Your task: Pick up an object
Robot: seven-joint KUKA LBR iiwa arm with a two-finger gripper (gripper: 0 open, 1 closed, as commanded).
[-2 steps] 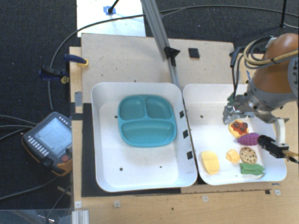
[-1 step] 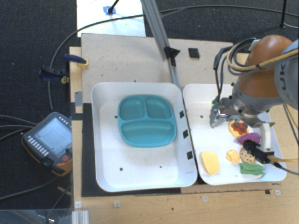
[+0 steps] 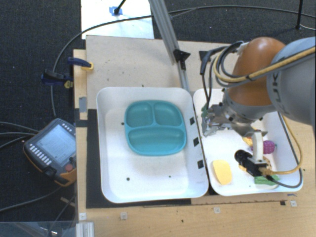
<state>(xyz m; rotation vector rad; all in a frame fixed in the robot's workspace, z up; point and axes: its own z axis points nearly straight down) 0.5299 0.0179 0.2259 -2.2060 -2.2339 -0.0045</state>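
We find the gripper (image 3: pixel 209 124) over the right bin (image 3: pixel 282 158), near its left wall; its grip state we cannot tell. A yellow piece (image 3: pixel 222 172) lies apart from it. A teal plate (image 3: pixel 154 128) sits in the left bin (image 3: pixel 148 177).

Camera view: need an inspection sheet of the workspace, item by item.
Surface: wooden bench bearing left bin and right bin side by side.
Job's things: teal divided plate in left bin; yellow piece, purple object and green object in right bin.
Clutter: clamps at the bench's left edge.
Grippers: gripper low in right bin near its left wall, apart from the yellow piece.
Cables: black cables looped at the wrist; floor cable at left.
Surroundings: dark carpet, teach pendant, metal post.
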